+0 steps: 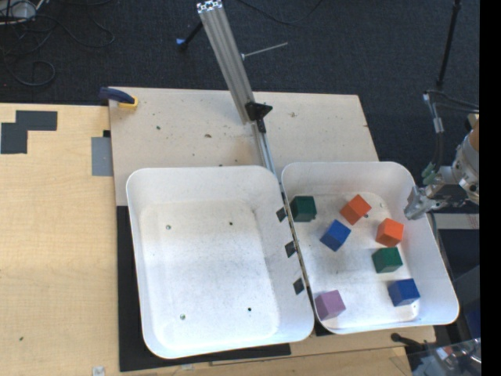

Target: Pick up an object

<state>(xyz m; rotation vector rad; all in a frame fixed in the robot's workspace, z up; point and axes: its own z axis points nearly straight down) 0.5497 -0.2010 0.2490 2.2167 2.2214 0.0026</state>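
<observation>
Gripper (415,205) at right bin (434,288) far rim, beside orange cube (390,231); finger state unreadable, too small. Nothing seen held. Cubes all in right bin. Risk: striking rim on descent, or nudging orange cube into green cube (387,259), perhaps.

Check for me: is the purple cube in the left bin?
No, the purple cube lies in the right bin, near its front left corner.

Fixed overhead camera, slanting down on both bins (205,180).
</observation>
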